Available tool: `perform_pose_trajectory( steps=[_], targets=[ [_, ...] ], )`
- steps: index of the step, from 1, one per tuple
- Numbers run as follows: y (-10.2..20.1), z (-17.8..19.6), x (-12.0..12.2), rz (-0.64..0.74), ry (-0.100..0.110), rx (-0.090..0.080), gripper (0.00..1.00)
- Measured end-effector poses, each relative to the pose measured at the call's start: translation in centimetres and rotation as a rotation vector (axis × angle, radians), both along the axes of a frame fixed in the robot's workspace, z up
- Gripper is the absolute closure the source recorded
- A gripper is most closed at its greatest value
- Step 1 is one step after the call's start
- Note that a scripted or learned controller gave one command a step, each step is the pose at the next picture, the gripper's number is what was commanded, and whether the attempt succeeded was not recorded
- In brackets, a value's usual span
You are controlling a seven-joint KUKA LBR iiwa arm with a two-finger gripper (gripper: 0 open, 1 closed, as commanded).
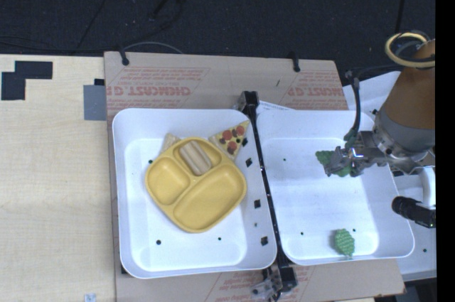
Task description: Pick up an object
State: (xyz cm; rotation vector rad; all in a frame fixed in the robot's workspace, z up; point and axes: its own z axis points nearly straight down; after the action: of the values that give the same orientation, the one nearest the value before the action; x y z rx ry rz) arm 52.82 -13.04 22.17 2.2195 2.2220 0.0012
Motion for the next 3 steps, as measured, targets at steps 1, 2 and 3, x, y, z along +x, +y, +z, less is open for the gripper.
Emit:
perform_pose_trajectory(
  steps=[1,2,3],
  targets=[
    [-0.1,2.2,0.0,0.000,0.001,0.000,1.00],
    [5.4,1.7,1.3,0.004,0.004,0.002,1.00],
    [11.6,2.1,1.2,0.005,0.004,0.003,1.00]
  ],
)
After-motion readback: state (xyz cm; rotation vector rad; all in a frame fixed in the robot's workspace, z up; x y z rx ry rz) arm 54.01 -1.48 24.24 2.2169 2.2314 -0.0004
